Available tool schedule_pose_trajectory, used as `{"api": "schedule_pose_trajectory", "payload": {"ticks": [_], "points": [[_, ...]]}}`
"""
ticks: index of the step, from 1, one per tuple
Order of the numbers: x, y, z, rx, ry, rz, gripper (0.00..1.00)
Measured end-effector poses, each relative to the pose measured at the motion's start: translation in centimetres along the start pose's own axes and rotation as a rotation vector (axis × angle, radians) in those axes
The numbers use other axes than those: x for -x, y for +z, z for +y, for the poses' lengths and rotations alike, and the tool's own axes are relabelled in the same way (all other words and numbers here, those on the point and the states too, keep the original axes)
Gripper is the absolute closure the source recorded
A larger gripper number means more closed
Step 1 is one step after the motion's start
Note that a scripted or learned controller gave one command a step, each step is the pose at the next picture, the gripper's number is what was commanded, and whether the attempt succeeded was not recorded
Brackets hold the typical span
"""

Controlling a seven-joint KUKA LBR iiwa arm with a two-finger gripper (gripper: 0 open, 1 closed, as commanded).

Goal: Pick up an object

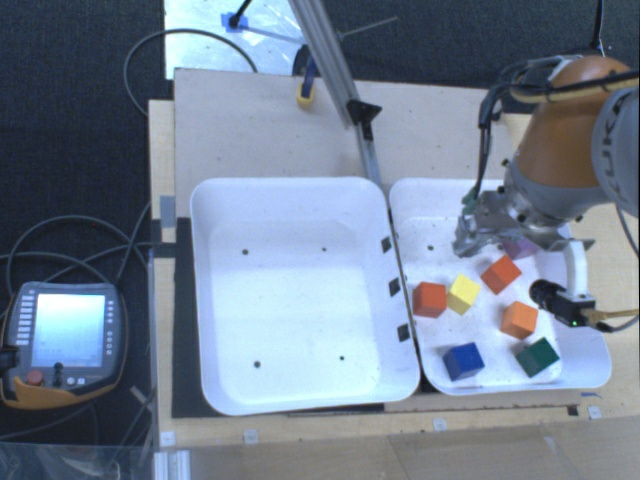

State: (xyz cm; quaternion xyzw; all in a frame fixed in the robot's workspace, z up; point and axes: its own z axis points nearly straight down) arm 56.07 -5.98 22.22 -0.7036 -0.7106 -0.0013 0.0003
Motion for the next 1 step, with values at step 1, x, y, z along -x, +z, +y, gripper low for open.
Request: {"api": "schedule_pose_trajectory", "payload": {"ticks": [1], "points": [[-4.63,-0.89,-1.85,-0.001,-0.001,0.0,1.0]]}}
